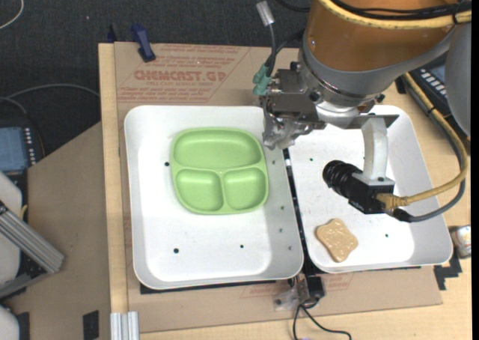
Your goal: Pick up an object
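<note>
**Op:** I'm looking down on both bins now. The gripper (280, 135) is hanging low over the seam where the two bins meet, at the upper end of it, just beside the top right corner of the green divided plate (219, 170).

**Desk:** Is it carrying anything?

**Op:** I'm not seeing anything between its fingers, and I can't tell from this angle whether they are spread or closed; the wrist is hiding most of them. So I'm judging the pick as not yet done.

**Desk:** What's on offer?

**Op:** The plate is lying flat in the left bin (150, 241), towards its upper middle. A tan cracker-shaped piece (336, 240) is sitting near the front of the right bin (419, 249), well apart from the gripper. I'm guessing either could be the target, though the plate is much the nearer.

**Desk:** And the surroundings?

**Op:** The bins are resting on a brown board (187, 69) printed with red lettering, with dark flooring beyond it. A black cylindrical unit (355, 185) on a white bracket is riding below the wrist over the right bin, with a yellow cable (438, 189) trailing off it. The bin rims at the seam are leaving the gripper little room, I think.
</note>
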### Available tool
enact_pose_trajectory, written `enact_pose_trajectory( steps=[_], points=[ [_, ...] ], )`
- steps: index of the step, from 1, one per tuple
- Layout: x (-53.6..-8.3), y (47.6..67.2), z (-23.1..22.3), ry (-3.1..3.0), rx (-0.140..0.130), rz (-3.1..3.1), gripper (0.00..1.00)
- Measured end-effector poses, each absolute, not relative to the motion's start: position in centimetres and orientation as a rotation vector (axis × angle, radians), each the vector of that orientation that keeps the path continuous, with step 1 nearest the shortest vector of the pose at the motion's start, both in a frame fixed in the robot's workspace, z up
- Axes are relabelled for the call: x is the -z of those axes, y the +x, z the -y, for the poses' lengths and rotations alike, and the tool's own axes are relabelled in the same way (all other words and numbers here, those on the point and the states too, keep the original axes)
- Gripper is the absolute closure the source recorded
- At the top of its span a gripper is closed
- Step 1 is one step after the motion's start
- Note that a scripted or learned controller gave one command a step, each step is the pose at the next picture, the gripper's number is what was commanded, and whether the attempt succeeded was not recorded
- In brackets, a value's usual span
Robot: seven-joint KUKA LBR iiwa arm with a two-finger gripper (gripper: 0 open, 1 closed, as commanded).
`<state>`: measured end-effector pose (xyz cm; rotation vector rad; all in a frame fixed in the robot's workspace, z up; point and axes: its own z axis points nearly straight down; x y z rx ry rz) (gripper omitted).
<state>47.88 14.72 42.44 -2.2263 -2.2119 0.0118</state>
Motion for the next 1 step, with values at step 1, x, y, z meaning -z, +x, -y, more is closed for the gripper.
enact_pose_trajectory(
  steps=[1],
  points=[
    [-43.80,47.97,-15.11,-2.222,0.002,2.222,1.00]
  ],
)
